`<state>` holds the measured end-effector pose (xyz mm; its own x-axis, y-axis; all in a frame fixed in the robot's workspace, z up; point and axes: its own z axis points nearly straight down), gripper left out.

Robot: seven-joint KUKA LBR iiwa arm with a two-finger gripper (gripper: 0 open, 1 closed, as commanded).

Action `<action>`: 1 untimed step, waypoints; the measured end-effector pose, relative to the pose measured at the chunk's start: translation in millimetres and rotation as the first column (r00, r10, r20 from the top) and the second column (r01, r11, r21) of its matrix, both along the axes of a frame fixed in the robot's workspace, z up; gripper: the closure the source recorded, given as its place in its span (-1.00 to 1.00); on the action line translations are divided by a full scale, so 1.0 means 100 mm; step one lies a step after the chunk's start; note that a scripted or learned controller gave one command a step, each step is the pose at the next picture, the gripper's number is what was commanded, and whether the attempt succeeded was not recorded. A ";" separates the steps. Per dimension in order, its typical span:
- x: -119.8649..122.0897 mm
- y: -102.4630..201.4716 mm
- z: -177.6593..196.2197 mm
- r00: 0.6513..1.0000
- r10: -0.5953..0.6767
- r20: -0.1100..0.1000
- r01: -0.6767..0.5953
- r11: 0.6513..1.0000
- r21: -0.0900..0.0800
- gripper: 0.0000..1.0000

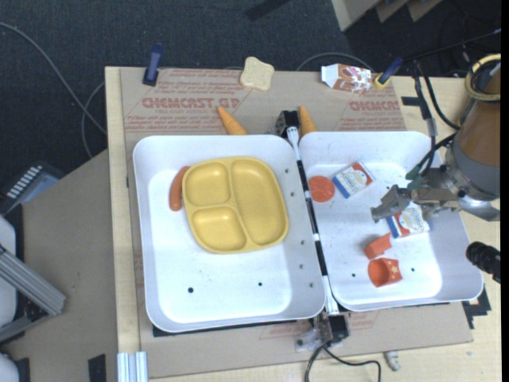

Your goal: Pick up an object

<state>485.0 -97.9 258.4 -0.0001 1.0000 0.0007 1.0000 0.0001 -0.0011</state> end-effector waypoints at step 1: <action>0.22 -0.23 -0.99 1.000 -0.001 -0.001 0.001 1.000 0.000 -1.00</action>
<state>506.9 -120.7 159.7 0.0007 1.0000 0.0006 1.0000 -0.0007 -0.0023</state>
